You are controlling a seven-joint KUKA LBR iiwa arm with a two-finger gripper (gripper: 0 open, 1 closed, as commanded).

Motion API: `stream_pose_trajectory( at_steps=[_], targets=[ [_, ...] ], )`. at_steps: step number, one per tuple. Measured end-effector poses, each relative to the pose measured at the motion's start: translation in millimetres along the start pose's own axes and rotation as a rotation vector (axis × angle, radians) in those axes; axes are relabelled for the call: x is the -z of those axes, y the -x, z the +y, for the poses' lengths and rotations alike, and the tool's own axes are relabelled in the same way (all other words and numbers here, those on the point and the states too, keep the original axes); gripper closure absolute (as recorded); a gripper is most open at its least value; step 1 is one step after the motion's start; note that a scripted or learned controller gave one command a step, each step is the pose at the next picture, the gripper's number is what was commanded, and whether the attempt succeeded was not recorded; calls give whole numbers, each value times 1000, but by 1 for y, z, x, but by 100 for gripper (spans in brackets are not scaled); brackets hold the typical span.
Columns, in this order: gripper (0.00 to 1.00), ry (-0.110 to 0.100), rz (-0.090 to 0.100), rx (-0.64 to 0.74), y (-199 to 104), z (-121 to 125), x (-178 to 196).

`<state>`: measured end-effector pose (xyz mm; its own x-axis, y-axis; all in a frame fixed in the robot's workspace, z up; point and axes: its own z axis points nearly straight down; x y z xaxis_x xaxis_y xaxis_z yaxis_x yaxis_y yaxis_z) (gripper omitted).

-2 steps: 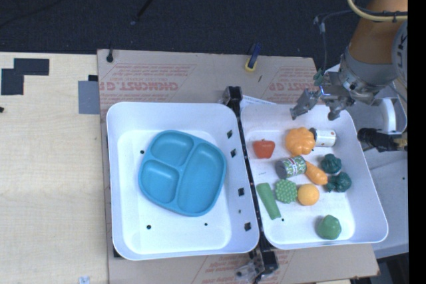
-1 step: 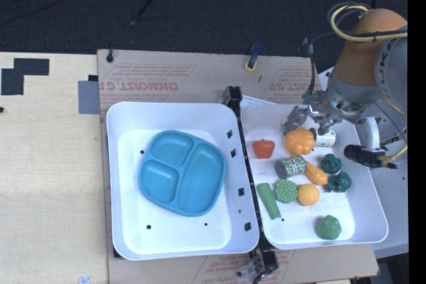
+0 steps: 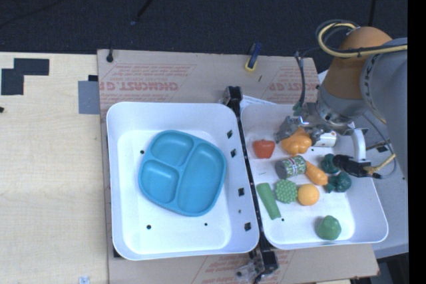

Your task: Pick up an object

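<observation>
Pincer down among the toys, nothing visibly lifted yet

Bins first: the right bin [image 3: 373, 229] is where the arm [image 3: 363, 76] works, reaching in from the right, and the left bin [image 3: 123, 223], well off to the pincer's left, carries a blue divided plate [image 3: 182, 171]. The pincer [image 3: 301, 128] sits low at the upper part of the right bin, directly over or against an orange-yellow toy [image 3: 296, 143]. Whether that toy is actually between the fingers cannot be told from this angle, nor how far apart they stand.

Other candidates lie close. A red piece [image 3: 263, 149] is just to the pincer's left. Below it are a small can [image 3: 291, 167], a green knobbly ball [image 3: 286, 191], a green stick [image 3: 269, 200] and an orange ball [image 3: 307, 195]. Further off toward the near corner rests a green lump [image 3: 328, 227].

Judged as progress: the approach looks made, but everything appears to rest on the bin floor, so grasp and lift are not yet confirmed.
</observation>
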<state>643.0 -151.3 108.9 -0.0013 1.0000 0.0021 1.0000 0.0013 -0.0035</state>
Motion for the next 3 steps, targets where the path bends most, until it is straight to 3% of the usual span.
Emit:
stream_pose_trajectory(
  at_steps=[1,2,3],
  targets=[
    [0,15,-4,2,0,4,-1],
    [100,22,-4,2,0,6,12],
    [100,8,-4,-2,7,15,70]
  ],
)
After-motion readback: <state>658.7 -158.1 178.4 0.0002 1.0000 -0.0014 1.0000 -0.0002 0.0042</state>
